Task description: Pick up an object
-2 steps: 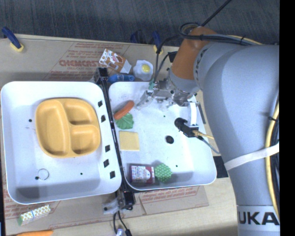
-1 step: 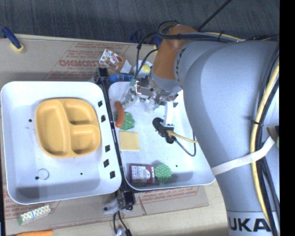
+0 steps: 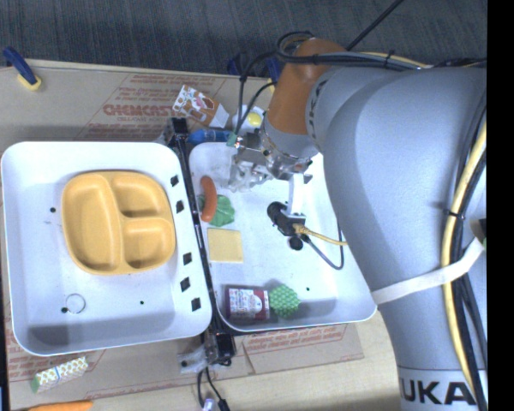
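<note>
Objects for picking lie in the right bin. An orange-red stick rests close to this bin's left wall, and a green leafy piece touches it on its right side. Just below them lies a flat yellow square slice. At the near edge of the same bin a dark red packet lies beside a green round ball, and the two touch.

The hand is over the far part of the right bin, above and a little to the right of the orange-red stick, and nothing is seen held in it. If it is wide or narrow, I cannot tell from this view. The grey arm covers the right side of the bin.

The left bin holds a yellow divided plate. Both bins stand on the tabletop, which is covered with brown cardboard. A small printed packet lies on it behind the bins.
</note>
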`<action>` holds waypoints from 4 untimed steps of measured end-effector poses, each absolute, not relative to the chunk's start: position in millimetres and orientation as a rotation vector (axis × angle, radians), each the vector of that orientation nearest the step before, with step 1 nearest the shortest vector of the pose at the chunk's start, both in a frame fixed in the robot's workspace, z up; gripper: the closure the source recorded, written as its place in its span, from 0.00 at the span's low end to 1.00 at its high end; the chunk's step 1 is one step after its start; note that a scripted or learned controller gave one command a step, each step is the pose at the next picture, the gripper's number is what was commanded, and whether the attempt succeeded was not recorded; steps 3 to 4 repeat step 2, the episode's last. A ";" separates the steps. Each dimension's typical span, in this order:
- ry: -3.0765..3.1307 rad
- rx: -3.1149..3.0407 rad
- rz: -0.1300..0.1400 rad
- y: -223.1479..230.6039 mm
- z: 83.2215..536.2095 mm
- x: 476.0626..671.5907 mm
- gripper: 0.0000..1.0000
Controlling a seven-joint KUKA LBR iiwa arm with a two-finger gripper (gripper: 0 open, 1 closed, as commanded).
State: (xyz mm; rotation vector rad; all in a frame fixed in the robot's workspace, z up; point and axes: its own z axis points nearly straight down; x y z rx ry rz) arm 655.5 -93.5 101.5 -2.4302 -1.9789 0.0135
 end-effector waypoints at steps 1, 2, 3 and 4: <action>-2.124 -2.317 0.000 -85.2 252.2 613.1 1.00; -2.298 -2.137 0.005 -14.8 200.9 597.5 1.00; -2.298 -2.137 0.005 -14.8 200.9 597.5 1.00; -2.298 -2.137 0.005 -14.8 200.9 597.5 1.00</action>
